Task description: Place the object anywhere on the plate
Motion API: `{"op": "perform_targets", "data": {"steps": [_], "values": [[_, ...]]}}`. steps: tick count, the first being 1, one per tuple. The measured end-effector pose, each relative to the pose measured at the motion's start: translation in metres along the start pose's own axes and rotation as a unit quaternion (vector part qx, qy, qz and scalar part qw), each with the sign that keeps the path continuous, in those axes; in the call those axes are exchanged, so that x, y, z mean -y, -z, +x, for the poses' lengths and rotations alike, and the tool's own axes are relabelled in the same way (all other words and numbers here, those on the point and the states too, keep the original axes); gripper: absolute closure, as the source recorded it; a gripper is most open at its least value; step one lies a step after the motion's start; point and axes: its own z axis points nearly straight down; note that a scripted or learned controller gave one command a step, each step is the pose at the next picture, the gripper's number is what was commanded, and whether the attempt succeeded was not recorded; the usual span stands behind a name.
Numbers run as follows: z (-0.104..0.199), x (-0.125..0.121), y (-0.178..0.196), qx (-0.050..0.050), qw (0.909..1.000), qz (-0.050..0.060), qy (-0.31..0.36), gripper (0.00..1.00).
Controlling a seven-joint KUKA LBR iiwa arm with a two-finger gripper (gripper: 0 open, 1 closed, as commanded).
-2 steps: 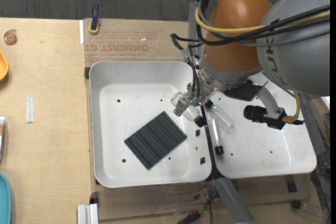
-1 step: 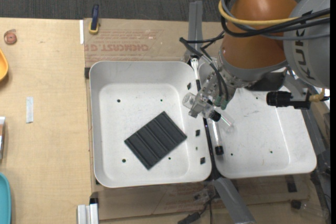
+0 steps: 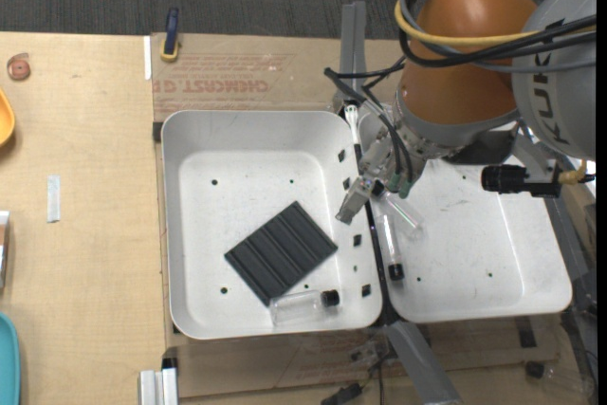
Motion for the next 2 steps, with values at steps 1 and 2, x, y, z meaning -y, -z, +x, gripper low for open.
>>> {"op": "perform_targets", "data": {"steps": [1, 2], "values": [[-0.002, 0.000, 0.008, 0.001, 1.0000, 0.000, -0.001, 1.00], [-0.025, 0.003, 0.036, 0.000, 0.9688, -0.001, 0.248, 1.00]]}}
